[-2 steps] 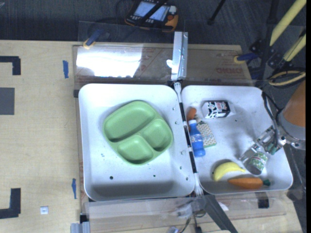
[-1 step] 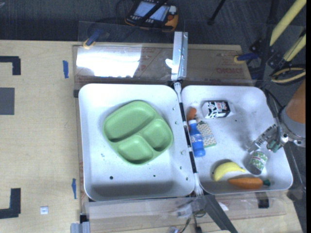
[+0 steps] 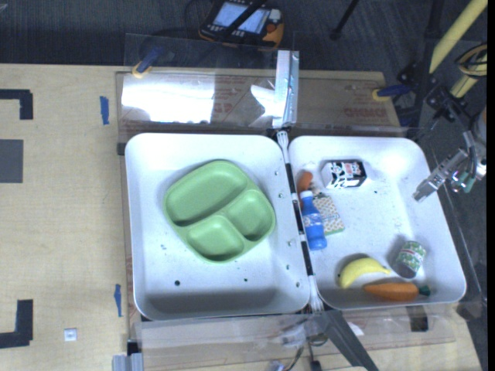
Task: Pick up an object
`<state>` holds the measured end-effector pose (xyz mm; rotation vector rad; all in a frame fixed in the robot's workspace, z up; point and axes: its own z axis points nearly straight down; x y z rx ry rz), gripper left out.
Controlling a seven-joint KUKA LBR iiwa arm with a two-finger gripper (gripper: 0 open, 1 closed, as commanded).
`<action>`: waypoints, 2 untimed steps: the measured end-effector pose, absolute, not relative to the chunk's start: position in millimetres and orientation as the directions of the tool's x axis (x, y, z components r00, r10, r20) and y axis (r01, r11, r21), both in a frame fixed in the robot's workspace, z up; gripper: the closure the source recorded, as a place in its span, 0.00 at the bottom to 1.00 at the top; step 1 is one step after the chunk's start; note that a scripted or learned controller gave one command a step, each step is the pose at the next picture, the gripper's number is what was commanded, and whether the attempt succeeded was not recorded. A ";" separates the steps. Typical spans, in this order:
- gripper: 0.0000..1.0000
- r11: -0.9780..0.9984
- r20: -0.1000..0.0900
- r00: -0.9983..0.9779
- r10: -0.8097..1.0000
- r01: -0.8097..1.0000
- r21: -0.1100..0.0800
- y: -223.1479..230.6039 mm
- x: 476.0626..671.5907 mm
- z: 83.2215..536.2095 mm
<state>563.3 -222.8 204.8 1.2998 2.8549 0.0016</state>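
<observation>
2 bins (image 3: 147, 161), 1 green tray (image 3: 219, 209)

glossy white plastic bins (image 3: 147, 161), matt wooden bench (image 3: 62, 207).

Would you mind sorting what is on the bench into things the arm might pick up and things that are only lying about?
Candidates for picking, all in the right bin:
banana
carrot
blue bottle
small can
black-and-white carton
patterned packet

Lying about:
green divided plate, in the left bin
handheld controller, beyond the bench

The gripper hangs over the right bin's far-right edge.
</observation>
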 end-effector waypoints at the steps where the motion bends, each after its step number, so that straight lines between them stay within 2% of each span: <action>1: 1.00 0.848 -0.009 -0.848 0.529 0.529 0.003 -194.7 605.0 261.7; 2: 1.00 0.953 -0.010 -0.953 0.304 0.304 0.002 -165.7 620.1 275.0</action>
